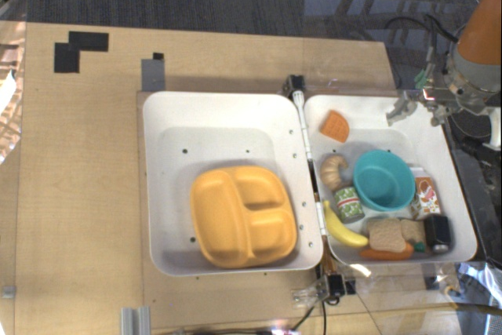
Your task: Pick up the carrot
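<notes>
The carrot [386,254] is a thin orange stick lying flat along the front wall of the right bin [459,192], partly tucked under a slice of brown bread [388,234]. My gripper [414,112] hangs over the back right corner of that bin, far behind the carrot. Its fingers [394,113] are spread open with nothing between them. The arm's orange band [480,35] rises toward the upper right.
The right bin also holds an orange wedge [336,125], a teal bowl [383,180], a croissant [333,167], a small can [347,204], a banana [343,227], a small box [426,196] and a black object [437,231]. A yellow divided plate [243,214] lies in the left bin [165,129].
</notes>
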Robot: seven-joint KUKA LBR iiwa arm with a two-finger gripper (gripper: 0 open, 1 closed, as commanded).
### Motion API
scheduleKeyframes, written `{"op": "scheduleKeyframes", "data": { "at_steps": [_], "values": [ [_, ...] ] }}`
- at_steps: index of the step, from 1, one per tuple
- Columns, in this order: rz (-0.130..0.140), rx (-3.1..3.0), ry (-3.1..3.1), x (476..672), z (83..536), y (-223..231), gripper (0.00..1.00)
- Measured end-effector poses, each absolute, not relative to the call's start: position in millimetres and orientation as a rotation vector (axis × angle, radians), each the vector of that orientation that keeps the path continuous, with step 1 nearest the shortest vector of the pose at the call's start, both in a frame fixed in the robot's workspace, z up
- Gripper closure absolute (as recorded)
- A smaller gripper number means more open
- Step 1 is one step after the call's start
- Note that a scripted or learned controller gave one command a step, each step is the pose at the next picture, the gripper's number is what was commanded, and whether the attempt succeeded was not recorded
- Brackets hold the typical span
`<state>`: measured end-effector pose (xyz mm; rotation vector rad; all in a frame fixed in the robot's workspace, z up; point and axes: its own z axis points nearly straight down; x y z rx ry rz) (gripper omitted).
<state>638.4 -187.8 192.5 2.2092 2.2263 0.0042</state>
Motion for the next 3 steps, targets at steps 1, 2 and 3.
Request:
{"op": "scheduleKeyframes", "data": {
  "at_steps": [1, 2, 3],
  "values": [
    [0.002, 2.056, 2.381, 635.2, 94.7, -115.4, 0.00],
    [0.025, 2.103, 2.317, 658.2, 192.7, -36.8, 0.00],
    [-0.006, 2.116, 2.323, 645.3, 104.9, -87.7, 0.00]
  ]
}}
